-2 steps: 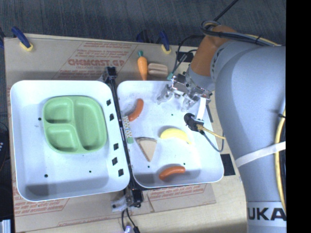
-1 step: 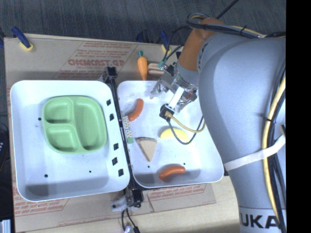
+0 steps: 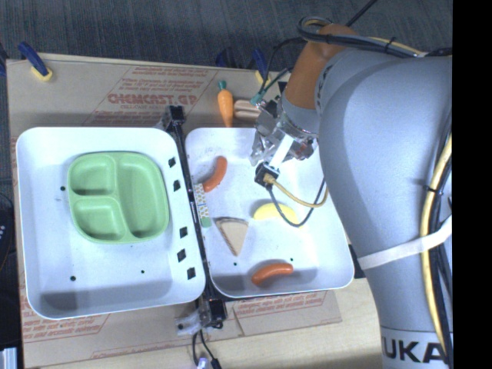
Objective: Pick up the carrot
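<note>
The carrot (image 3: 224, 108), orange with a green top, lies on the cardboard just beyond the far rim of the right bin (image 3: 323, 206), near its left corner. My gripper (image 3: 264, 146) hangs over the far part of the right bin, to the right of the carrot and a little nearer the camera, apart from it. Nothing shows held in the gripper. The grey arm with its orange band covers the bin's right side.
The right bin holds a sausage (image 3: 215, 173) near its left wall, a second sausage (image 3: 271, 271) at the front, a yellow piece (image 3: 274, 212) and a tan wedge (image 3: 234, 234). A green divided plate (image 3: 118, 196) sits in the left bin (image 3: 38, 267). A yellow-black cable (image 3: 296, 202) dangles below the gripper.
</note>
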You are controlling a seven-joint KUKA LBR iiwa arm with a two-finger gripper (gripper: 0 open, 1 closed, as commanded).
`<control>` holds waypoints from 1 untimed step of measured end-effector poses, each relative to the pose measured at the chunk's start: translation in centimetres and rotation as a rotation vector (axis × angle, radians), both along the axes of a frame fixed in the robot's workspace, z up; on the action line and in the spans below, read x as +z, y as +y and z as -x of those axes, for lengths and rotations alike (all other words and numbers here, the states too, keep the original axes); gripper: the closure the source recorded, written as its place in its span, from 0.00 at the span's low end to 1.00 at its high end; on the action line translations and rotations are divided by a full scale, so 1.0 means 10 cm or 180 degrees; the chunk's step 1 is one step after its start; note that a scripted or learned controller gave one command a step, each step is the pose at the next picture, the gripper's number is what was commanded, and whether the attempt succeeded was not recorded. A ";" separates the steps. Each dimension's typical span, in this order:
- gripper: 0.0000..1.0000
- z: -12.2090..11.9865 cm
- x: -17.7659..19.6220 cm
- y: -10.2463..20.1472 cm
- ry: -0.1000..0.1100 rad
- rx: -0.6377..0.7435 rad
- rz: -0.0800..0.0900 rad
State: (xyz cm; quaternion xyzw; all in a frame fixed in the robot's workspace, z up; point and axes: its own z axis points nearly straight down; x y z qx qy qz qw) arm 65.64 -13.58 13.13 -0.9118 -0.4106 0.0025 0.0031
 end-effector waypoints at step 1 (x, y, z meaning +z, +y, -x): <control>1.00 0.25 1.07 -0.58 -0.0017 0.0108 0.0010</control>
